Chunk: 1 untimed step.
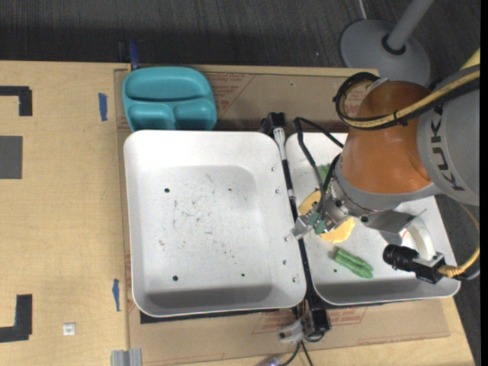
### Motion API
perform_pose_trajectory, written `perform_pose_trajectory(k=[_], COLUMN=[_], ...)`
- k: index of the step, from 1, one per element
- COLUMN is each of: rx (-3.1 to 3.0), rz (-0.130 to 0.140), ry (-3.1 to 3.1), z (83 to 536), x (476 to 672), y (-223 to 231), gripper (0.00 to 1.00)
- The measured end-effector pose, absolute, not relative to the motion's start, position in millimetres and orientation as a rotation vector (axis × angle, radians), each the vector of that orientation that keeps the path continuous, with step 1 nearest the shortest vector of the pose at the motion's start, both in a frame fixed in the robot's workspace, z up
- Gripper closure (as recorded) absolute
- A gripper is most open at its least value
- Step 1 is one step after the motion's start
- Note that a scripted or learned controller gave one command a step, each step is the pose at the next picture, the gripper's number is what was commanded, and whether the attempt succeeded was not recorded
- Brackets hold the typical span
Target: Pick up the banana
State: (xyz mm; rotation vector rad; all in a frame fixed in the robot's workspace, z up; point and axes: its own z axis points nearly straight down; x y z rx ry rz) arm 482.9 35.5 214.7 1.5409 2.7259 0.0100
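The banana [340,231] lies in the right bin [381,290], near the bin's left wall. Only yellow parts of it show, one by the gripper's lower right and another [309,201] just above it. My gripper [313,222] is low over the banana's middle, reaching down from the orange-banded wrist [381,147], which hides much of the bin. Whether the banana sits between the fingers is hidden from this angle.
A green pod-shaped thing [352,263] lies in the right bin, just below the banana. The left bin [145,204] adjoins it on the left. A teal divided tray [169,97] stands behind the left bin. Brown cardboard covers the bench to the left.
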Motion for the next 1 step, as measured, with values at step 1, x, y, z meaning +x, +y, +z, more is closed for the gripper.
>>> perform_pose_trajectory(k=[1], rx=[1.539], rz=[0.013], ry=[2.724], z=[224.8], x=[484.2], y=[35.8], gripper=[1.0])
